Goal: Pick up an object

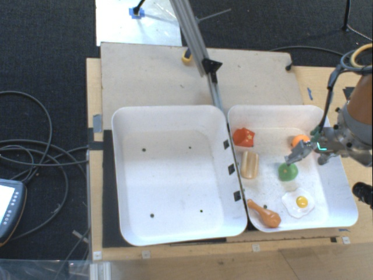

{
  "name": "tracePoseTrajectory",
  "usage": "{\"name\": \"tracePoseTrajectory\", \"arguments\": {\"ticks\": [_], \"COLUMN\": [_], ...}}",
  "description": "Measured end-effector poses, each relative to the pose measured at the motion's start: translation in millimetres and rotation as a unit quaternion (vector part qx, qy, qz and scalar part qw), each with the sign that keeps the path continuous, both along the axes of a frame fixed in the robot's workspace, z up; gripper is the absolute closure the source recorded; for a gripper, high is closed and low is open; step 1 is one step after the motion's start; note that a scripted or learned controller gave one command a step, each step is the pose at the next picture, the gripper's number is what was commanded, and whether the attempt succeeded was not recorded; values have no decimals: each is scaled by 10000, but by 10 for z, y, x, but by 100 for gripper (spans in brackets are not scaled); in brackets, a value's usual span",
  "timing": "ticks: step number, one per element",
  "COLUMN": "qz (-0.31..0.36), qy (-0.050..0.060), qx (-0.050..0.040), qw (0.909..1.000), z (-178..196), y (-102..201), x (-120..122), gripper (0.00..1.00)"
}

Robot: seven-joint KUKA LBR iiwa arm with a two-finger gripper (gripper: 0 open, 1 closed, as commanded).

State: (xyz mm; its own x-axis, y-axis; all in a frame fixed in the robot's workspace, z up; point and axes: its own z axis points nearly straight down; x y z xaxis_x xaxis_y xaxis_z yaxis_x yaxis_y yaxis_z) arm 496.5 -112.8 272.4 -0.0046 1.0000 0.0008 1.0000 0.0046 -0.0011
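Camera view: nearest the lower frame edge, in the right bin [347, 214], lie an orange carrot-shaped toy [265, 213] and a fried-egg toy [299, 203]. Above them sit a green round object [287, 172], a tan block [250, 164], a red die-like piece [244, 137] and an orange ball [299, 140]. The gripper [298, 154] hangs just above the green object, apart from it; jaw state cannot be determined. Step in hand: approach. Next, judged: descend squarely over the green object, then close.

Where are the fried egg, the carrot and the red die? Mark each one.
fried egg [299, 203], camera view, on the white beside the yolk.
carrot [264, 213], camera view, mid-length on its orange body.
red die [243, 137], camera view, centre of its top face.
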Motion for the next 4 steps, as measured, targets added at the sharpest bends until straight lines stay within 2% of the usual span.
{"name": "tracePoseTrajectory", "arguments": {"ticks": [1,3,4], "qz": [-11,-22,-22], "qy": [-19,25,16], "qx": [-3,6,6], "qw": [10000,10000,10000], "z": [15,-1177,-1596], "y": [-1,22,26], "x": [5,-112,-133], "gripper": [0,0,0]}}
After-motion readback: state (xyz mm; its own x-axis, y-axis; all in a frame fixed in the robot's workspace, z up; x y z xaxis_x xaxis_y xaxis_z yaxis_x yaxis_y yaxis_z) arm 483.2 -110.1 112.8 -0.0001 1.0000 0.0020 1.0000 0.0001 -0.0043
